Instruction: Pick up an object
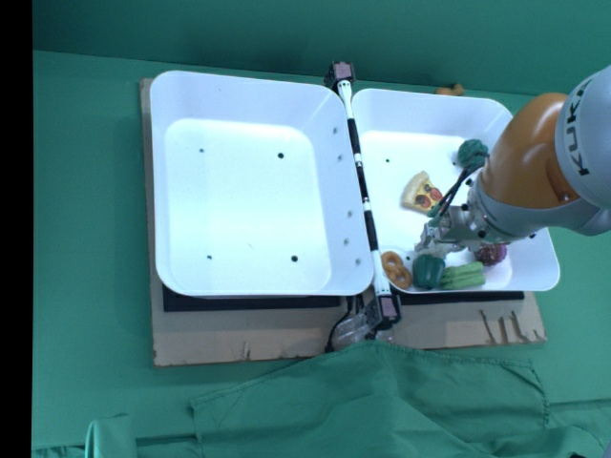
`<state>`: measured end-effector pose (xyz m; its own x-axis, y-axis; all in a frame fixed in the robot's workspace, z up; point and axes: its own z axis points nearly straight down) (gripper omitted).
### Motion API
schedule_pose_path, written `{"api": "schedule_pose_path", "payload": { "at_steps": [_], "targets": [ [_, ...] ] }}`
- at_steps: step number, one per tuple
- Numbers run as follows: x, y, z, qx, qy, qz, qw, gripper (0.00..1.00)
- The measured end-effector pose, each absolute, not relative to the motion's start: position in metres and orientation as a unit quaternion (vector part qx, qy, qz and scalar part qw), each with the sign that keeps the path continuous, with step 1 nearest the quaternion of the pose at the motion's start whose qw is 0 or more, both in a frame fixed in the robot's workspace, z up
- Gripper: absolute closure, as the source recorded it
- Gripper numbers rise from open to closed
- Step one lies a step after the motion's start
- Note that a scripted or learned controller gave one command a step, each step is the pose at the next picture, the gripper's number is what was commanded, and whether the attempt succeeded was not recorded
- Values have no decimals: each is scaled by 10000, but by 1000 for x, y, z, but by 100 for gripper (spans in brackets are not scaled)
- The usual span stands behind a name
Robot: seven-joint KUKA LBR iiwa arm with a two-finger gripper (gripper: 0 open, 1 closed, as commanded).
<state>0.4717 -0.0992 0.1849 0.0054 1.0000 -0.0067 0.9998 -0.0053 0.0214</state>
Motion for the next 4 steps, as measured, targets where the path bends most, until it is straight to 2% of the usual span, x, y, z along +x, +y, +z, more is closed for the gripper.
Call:
{"api": "schedule_pose_path", "payload": {
  "at_steps": [1, 2, 3, 4],
  "targets": [
    [472, -98, 185, 7096, 7045, 44, 107, 100],
    [472, -145, 185, 7087, 7055, 55, 70, 100],
    [473, -145, 197, 7094, 7047, 63, 111, 100],
    [468, -97, 250, 7063, 7079, 27, 33, 100]
  ]
}}
